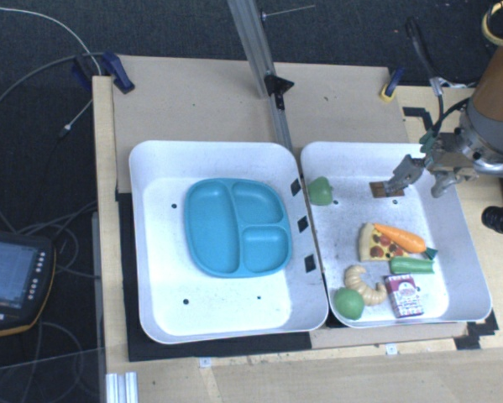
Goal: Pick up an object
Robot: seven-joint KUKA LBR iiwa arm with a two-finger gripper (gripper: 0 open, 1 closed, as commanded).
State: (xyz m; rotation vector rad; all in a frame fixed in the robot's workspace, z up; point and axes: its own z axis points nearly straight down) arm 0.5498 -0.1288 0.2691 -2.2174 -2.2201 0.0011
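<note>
Pale wooden bench point(209, 99); smooth compartmented blue plastic tray point(237, 227).

Tool point(419, 177) above the right bin's point(472, 250) far edge, perhaps touching nothing, blue divided plate point(237, 227) in left bin point(154, 250), carrot point(400, 238), pizza slice point(377, 243), green ball point(320, 191) at right

Even, bright overhead light; a soft, slightly grainy picture.
The two white bins point(226, 154) glare pale and lose surface detail, while the dark floor point(33, 99) around the bench falls nearly black. Shadows are short and faint under the blue divided plate point(237, 227). The gripper point(419, 176) looks a little blurred, and fine edges are soft.
</note>
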